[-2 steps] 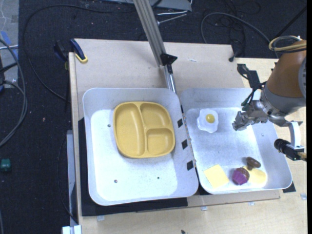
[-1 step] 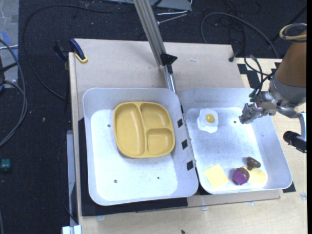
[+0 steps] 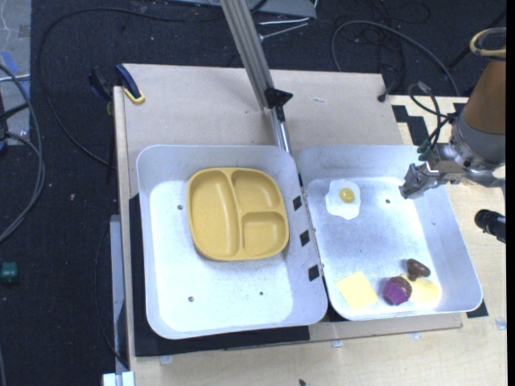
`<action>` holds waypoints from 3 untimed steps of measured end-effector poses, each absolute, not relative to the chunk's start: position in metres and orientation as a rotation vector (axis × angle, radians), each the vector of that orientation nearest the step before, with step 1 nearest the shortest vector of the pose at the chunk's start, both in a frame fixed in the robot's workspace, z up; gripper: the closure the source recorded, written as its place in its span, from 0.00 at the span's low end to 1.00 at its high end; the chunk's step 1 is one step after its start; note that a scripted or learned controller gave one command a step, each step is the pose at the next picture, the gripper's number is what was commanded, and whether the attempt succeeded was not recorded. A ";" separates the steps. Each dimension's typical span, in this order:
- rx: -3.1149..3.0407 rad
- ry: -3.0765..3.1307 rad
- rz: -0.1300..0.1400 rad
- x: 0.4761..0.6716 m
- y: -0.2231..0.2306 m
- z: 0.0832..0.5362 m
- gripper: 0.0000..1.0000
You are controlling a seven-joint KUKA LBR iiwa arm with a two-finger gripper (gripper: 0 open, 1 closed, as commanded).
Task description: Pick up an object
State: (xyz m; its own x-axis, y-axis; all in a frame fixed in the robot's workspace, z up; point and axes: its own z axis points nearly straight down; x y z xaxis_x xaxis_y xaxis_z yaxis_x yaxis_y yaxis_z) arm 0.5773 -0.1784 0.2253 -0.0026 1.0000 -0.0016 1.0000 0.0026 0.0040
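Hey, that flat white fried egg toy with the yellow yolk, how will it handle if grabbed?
The fried egg toy lies flat in the right bin, so it probably won't roll. Its thin edge looks hard to pinch; it may slide if pushed.

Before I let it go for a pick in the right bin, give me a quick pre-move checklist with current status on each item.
1. Gripper is over the right bin, near its far right rim: ok.
2. Nothing seen between its fingers: ok.
3. Fingers open enough to grasp: cannot tell, too small at this angle.
4. Targets present: fried egg lies alone at the bin's far left: ok.
5. Targets apart: brown piece, purple piece and a pale yellow item crowd the near right corner, seemingly touching: not ok. Yellow square lies just left, apart.
6. Yellow divided plate sits in the left bin, out of the way: ok.
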 end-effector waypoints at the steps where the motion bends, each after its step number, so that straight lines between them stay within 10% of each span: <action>1: 2.215 2.230 0.002 0.568 -0.131 0.233 1.00; 3: 2.215 2.231 -0.001 0.563 -0.042 0.225 1.00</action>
